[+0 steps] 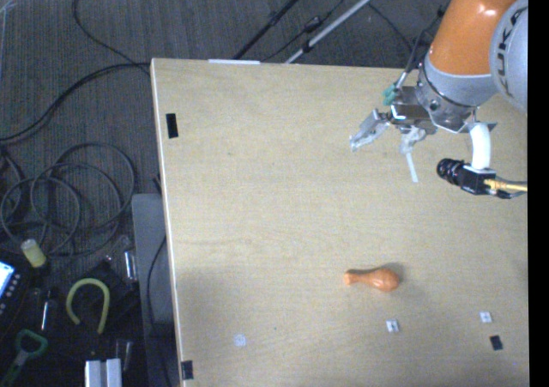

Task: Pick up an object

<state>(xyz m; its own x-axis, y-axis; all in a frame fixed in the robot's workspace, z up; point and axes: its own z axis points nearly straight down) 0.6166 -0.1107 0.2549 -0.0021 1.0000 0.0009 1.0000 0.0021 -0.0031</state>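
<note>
My pincer (388,152) hangs above the tan board (257,205), fingers spread apart and pinching nothing. The orange pear-shaped object (374,279) lies well below my pincer, apart from it, on the board.

Part of a vertical "KU" lettering shows on the grey arm (513,33).

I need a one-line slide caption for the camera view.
Open gripper hovering above the bench, apart from an orange object.
</note>
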